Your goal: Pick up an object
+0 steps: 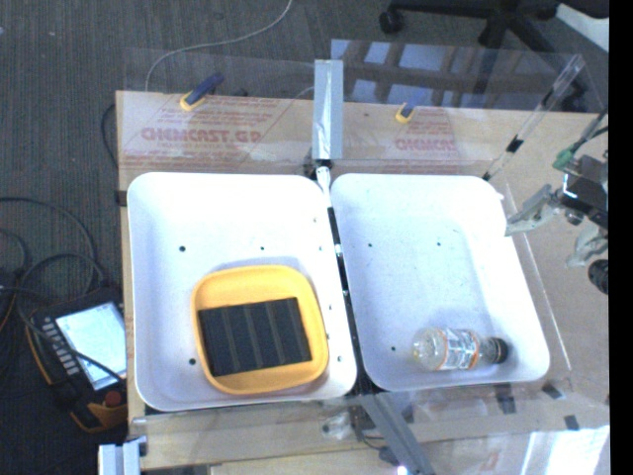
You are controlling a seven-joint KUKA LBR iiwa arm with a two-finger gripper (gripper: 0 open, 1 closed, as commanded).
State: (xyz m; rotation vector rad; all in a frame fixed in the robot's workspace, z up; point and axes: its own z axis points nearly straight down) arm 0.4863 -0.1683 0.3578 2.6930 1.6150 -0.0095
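Note:
A clear plastic bottle (457, 348) with a dark cap lies on its side near the front right corner of the right bin (425, 226). A yellow tray-like object (260, 330) with a black ribbed top rests in the front half of the left bin (198, 206). My gripper (582, 204) is at the far right edge of the view, outside the right bin's right rim, well behind and to the right of the bottle. Nothing shows in its grasp.
A metal bracket (327, 112) stands at the back between the bins. Clamps (201, 89) hold the board behind them. A handheld pendant (87, 344) and cables lie on the floor to the left; an office chair base (495, 13) is behind.

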